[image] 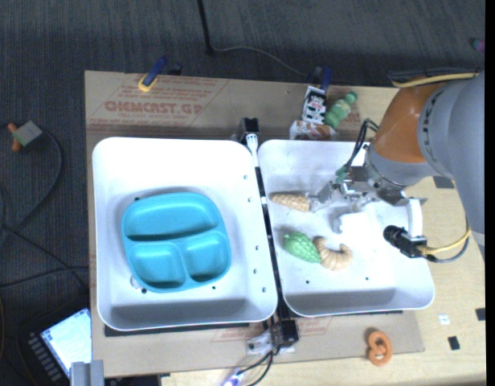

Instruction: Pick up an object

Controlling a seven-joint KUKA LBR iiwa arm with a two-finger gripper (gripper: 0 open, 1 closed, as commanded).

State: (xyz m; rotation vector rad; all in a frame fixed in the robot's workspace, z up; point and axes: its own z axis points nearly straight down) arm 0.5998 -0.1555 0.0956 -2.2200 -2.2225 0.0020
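The arm reaches in from the right, its orange-banded wrist bent down over the right bin; the claw hangs low near the bin's middle, and how far it stands open cannot be told. Nothing shows in its hold. The tan cone-like piece lies just to its left; a good grasp would likely centre over that piece before descending, clear of the green piece beside the curled tan piece.

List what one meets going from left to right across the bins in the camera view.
Blue tray → corn cob → green toy → croissant → gripper → arm.
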